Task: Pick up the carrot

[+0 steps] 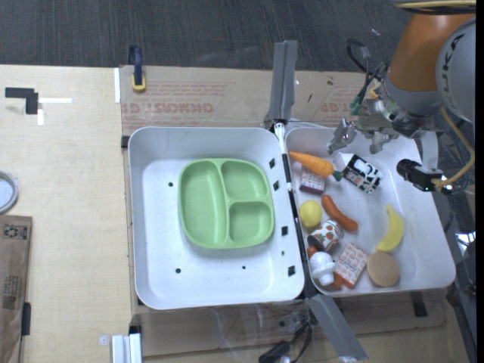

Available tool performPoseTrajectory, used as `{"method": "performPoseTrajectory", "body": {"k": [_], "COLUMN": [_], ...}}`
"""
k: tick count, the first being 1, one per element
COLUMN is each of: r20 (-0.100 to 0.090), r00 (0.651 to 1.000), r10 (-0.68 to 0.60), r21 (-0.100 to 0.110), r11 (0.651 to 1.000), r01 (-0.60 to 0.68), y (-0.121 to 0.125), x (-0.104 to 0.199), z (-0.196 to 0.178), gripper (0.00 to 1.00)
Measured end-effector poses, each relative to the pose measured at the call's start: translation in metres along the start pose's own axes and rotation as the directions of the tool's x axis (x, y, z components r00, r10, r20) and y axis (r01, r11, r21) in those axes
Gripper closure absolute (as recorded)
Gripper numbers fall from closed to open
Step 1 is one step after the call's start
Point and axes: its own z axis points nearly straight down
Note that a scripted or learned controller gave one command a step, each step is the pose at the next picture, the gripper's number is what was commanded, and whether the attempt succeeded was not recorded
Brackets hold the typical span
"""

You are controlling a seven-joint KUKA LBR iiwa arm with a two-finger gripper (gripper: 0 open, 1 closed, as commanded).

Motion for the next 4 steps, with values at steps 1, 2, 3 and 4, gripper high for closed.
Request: {"method": "performPoseTrajectory", "body": {"k": [1,2,3,4], "r20": [0.008,0.003,0.023,0.027], "r00": [0.997,1.000,0.977,0.940], "r10": [-0.070,0.014,-0.212,-0.341], "r21": [-0.030,-0.020,-0.046,-0.043], "r11": [0.997,1.000,0.976,0.939], "r01": [0.070,-0.014,0.213,0.342], "y": [0.023,-0.060,-0.080,-0.088], "x": [0.006,0.002,-0.005,-0.010], "z": [0.076,0.075,0.084,0.085], "gripper": [0.00,0.00,0.00,0.00]}}
